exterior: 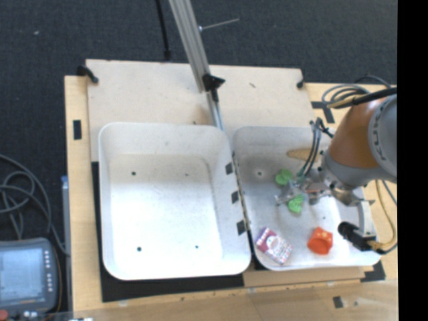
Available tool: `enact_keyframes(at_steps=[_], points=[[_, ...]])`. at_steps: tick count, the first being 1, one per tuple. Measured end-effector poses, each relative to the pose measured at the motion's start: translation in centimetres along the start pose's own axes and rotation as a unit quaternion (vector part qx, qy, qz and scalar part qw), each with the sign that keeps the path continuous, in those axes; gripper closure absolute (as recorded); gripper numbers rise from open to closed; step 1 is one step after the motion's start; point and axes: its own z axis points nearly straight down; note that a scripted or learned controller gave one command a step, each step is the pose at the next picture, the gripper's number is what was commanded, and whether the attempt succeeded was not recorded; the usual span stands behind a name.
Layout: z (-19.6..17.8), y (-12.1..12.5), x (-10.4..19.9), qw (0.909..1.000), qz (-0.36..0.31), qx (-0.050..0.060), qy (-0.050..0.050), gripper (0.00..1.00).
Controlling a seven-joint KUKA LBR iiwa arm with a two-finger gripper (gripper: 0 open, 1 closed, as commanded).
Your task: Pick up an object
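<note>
My gripper [296,194] is down in the right bin [257,154], reaching in from the right under the orange wrist band. Its tip sits among green pieces: one green object [284,177] lies just up-left of it and another green object [295,205] just below it. An orange object [320,241] rests near the bin's front right. At the front left of the same bin lies a pink-and-white packet [273,245]. A tan flat piece [299,154] shows behind the gripper, partly hidden by the arm.
The left bin [114,179] stands beside the right one. A slanted metal pole [190,42] rises from the bench behind the bins. Cables hang at the right of the arm, and a grey screen [23,276] sits at the lower left.
</note>
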Motion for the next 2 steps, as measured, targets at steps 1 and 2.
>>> enact_keyframes(at_steps=[1,2], points=[[-1.1,0.1,-0.1,1.0000,0.003,-0.002,0.000,1.00],[-6.2,-0.6,0.2,1.0000,0.001,-0.003,-0.001,1.00]])
